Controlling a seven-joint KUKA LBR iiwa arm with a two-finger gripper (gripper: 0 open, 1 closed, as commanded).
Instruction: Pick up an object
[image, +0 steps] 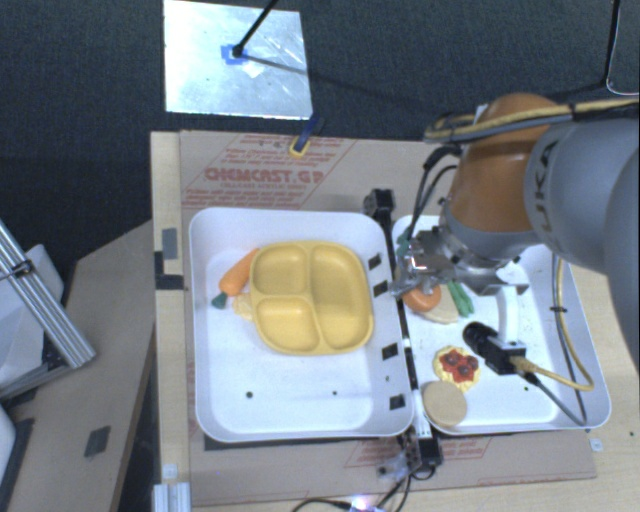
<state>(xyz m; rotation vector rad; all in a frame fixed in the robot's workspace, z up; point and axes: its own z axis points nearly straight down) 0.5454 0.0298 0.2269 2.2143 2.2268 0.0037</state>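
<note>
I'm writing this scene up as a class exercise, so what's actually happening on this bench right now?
A grey robot arm reaches in from the right over the right bin, its gripper low by an orange toy food piece near the bin's left wall. A small toy pizza and a tan round disc lie nearer the front. The left bin holds a yellow divided plate with a toy carrot beside it. No grasp is visible.

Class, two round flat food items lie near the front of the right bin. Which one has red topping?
The mini pizza, red-topped, lying behind the plain tan disc.
</note>
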